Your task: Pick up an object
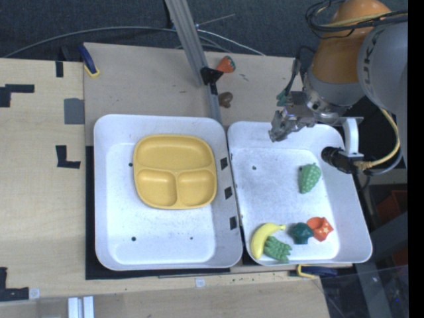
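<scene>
My gripper [281, 130] hangs over the far left corner of the right bin [265, 177], with nothing seen between its fingers. A green bunch of grapes [309, 177] lies at the bin's right side, well below and right of the gripper. Along the near edge lie a yellow banana [262, 235], a light green knobbly piece [277, 249], a dark teal piece [301, 232] and a red-orange piece [320, 228].
The left bin [112, 197] holds a yellow divided plate [175, 171]. A grey pole [187, 28] rises from behind the bins, with a small orange item [226, 63] and a brown one [226, 99] on the bench near it. The arm's body fills the upper right.
</scene>
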`<action>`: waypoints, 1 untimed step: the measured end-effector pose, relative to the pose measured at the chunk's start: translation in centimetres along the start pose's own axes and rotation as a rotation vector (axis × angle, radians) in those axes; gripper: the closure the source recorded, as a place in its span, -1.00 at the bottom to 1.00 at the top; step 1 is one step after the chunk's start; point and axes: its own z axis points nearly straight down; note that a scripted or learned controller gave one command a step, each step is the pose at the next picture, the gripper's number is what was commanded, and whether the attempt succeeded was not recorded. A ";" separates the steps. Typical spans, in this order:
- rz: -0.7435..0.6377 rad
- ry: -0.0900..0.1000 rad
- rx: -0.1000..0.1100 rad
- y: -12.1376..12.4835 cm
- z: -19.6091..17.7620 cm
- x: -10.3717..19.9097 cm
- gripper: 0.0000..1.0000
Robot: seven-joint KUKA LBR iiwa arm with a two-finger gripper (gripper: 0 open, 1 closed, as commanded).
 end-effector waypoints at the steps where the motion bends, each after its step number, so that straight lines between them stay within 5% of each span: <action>1: -0.001 0.000 -0.001 -1.4 -0.6 4.8 1.00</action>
